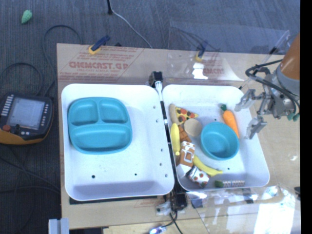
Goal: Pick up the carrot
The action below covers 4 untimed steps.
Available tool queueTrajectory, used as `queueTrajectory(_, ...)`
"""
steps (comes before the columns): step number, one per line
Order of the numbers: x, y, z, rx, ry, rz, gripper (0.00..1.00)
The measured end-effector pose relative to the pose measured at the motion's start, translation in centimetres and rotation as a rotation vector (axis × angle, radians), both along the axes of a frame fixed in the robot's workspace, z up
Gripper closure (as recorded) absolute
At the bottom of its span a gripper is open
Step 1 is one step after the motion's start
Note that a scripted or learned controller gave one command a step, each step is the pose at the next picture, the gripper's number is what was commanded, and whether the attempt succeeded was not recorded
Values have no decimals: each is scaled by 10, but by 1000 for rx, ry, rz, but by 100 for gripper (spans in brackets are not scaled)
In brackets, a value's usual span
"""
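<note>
The orange carrot [230, 122] with a green top lies in the right bin [253, 152], along the upper right side of a blue bowl [219, 140]. My gripper [249, 115] hovers over the bin's right rim, just right of the carrot and apart from it. Its two fingers are spread, one fingertip [242, 103] above and the other below, with nothing between them.
The right bin also holds a pizza slice [181, 114], a banana [204, 168], a yellow piece [175, 138], a small box [186, 153] and other toy food. A blue divided plate [99, 125] sits in the left bin [112, 179]. A teach pendant [24, 118] lies left of the bench.
</note>
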<state>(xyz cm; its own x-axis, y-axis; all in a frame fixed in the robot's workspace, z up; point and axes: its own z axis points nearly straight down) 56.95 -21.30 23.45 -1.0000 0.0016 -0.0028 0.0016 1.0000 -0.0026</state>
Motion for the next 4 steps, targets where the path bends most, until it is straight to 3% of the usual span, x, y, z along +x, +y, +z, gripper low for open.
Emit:
queueTrajectory(1,56,-8,-109,6,11,-56,0)
queueTrajectory(2,54,2,-141,-4,-11,-80,0)
queueTrajectory(3,58,2,-127,-9,-19,-77,100)
queueTrajectory(4,10,-6,-136,5,-8,253,100)
